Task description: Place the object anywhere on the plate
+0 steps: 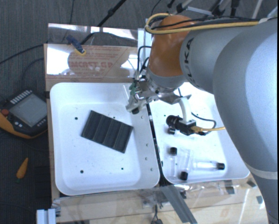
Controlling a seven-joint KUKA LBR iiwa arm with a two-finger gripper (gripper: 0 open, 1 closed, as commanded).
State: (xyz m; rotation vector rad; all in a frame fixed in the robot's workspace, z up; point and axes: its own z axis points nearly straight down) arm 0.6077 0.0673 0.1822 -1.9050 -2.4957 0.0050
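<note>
a dark ribbed plate lay tilted in the left bin. the claw hung over the bins' shared edge. clear tubes lay in the right bin.

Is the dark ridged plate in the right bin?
No, the plate lies flat in the left bin.

A dark ribbed rectangular plate lay flat and slightly skewed in the left bin; clear tubes with black caps rested in the right bin.
</note>
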